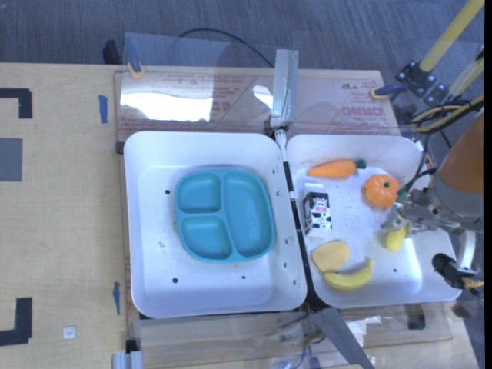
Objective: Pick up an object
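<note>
In the right bin [338, 294], carrot [334, 168], orange [380, 191], banana [350, 276], hand [397, 229] gripping a small yellow piece [394, 239].

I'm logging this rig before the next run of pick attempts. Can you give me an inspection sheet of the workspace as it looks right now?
Surface: two white bins side by side on a wooden bench, left bin and right bin.
Job's things: in the right bin, a carrot, an orange round fruit, a black-and-white carton, a pale yellow slice, a banana and a small yellow piece.
Clutter: blue divided plate in the left bin.
Grippers: gripper low over the right bin's right side, next to the small yellow piece; finger state unclear.
Cables: black cable arcing behind the bins.
Surroundings: clear plastic sheet behind the bins.
</note>
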Motion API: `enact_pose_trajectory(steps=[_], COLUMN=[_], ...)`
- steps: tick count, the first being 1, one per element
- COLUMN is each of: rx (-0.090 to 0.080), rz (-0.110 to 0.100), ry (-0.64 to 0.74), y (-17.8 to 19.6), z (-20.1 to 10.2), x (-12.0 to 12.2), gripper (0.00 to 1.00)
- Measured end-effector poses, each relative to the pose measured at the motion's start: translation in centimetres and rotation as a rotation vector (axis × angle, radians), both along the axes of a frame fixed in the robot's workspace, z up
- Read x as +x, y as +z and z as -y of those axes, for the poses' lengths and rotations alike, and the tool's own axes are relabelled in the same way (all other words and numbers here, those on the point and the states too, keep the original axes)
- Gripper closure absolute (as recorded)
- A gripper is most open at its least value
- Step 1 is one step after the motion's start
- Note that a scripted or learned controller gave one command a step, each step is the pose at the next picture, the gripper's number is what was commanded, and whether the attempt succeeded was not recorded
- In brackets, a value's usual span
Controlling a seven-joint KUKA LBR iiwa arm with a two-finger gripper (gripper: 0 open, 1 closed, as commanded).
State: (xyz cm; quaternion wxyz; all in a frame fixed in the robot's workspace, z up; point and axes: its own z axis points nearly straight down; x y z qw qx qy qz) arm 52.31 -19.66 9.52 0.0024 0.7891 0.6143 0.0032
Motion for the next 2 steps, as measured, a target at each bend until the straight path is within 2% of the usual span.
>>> enact_pose_trajectory(steps=[1,2], rx=[0.002,-0.002], rz=[-0.006,-0.009], ry=[-0.098,-0.329], y=[11.3,13.8], z=[-6.9,-4.3], x=[2.7,4.3], gripper=[1.0,1.0])
